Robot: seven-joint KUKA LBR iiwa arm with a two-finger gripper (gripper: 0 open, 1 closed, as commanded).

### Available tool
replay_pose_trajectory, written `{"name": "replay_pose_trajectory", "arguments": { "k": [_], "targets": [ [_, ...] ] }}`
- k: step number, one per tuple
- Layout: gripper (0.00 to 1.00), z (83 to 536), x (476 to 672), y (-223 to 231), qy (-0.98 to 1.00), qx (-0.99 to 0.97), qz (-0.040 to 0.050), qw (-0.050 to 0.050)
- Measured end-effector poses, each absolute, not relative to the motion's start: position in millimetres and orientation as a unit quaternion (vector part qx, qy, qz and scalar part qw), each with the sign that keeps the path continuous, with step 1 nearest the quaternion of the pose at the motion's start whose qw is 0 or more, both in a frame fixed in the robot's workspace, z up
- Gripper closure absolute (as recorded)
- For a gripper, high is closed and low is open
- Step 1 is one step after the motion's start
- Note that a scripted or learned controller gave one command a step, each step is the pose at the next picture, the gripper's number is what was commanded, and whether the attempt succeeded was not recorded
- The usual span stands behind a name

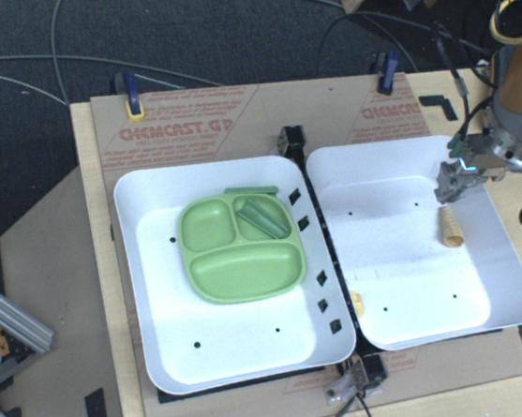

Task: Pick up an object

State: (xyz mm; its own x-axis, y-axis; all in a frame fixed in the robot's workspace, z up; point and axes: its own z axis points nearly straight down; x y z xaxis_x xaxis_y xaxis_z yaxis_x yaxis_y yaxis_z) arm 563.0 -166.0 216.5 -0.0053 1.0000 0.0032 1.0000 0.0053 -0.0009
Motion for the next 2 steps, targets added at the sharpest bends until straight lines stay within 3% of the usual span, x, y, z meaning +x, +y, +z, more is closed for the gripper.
{"name": "replay_pose_trajectory", "arguments": {
  "k": [2],
  "targets": [
    [1.00, 239.1, 567.8, -59.5, -0.709, -0.705, -0.0013, 0.000]
  ]
}}
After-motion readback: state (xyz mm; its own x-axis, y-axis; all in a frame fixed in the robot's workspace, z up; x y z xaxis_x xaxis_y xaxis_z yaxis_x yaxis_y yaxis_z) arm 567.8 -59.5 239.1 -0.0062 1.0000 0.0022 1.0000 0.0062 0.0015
